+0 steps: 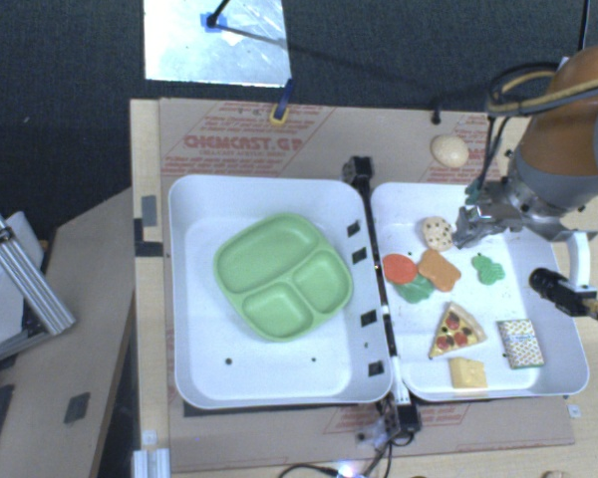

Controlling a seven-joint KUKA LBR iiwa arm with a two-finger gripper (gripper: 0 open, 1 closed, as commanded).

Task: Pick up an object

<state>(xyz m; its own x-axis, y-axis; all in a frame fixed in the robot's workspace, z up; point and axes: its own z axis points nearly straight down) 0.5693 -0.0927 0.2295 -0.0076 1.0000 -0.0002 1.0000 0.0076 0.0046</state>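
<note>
The right bin point(553, 366) holds several toy foods: a round cookie point(437, 231), an orange piece point(440, 269), a red piece point(399, 266) on a green leaf point(416, 290), a small green broccoli point(488, 269), a pizza slice point(454, 331), a yellow cheese block point(467, 373) and a patterned cracker point(519, 343). My gripper point(468, 227) hangs at the bin's far side, just right of the cookie and above the orange piece. Nothing shows between its fingers.
The left bin point(194, 366) holds a green divided plate point(282, 276). A beige egg-like object point(449, 150) lies on the cardboard behind the right bin. A black divider with clips point(371, 267) runs between the bins. The arm's bulk point(568, 137) overhangs the right bin's far right corner.
</note>
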